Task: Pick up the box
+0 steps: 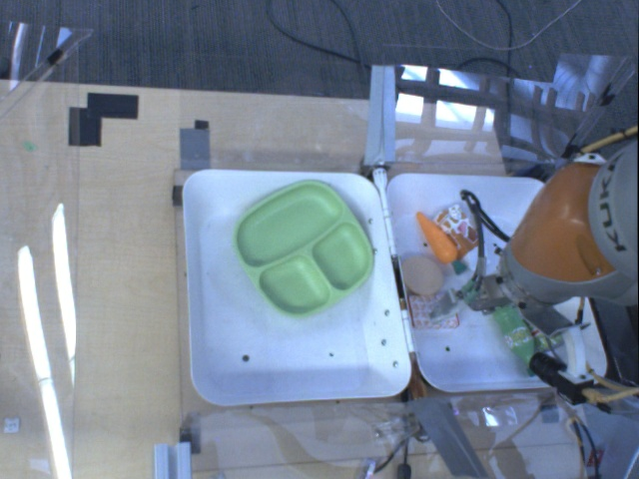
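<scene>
Right bin, near edge [469,372]: bare white floor at the front; a green-and-white packet [516,329] lies toward its right side, partly under the arm.
Box [433,309]: I take the small flat carton with pink and white print, lying in the right bin close to the divider between the bins, to be the task's thing. It rests on the bin floor, just in front of a round tan object [423,274].
Hand [477,292]: low over the middle of the right bin, just to the right of the box and very near it. Dark parts and cables crowd the spot, so I cannot tell whether it is spread or closed, and nothing is visibly held.
Arm [565,230]: the orange band and grey wrist come in from the right and cover much of the bin's right half.
Further back in the right bin: an orange carrot-shaped toy [437,234] beside a small printed packet [459,224].
Left bin [215,347]: a green divided plate [303,246], well apart from the box.
Progress: by my reading the approach is made, but the box looks flat on the bin; grasp and lift are not yet done.
</scene>
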### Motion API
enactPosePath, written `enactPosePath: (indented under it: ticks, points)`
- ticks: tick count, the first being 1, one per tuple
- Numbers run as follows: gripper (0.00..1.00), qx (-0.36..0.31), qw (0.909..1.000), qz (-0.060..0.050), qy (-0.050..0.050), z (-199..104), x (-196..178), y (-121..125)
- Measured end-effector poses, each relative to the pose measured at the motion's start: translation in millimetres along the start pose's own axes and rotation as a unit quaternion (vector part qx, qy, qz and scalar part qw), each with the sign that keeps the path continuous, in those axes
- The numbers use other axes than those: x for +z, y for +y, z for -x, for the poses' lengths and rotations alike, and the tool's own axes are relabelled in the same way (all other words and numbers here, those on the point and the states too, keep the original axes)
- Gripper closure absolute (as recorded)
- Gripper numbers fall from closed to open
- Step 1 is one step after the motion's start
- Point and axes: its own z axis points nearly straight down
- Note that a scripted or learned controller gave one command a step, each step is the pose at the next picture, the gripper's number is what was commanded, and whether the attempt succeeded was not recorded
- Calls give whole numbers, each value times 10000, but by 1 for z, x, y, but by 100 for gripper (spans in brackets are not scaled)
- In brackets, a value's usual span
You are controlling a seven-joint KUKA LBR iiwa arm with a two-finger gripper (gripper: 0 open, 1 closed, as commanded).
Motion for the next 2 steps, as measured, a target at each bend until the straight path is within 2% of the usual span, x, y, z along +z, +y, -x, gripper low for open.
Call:
enactPosePath:
  ticks: [1,2]
  points:
    - [0,-158,9998,-70,14,-1,16,20]
    - [100,-168,9999,26,-21,-1,2,27]
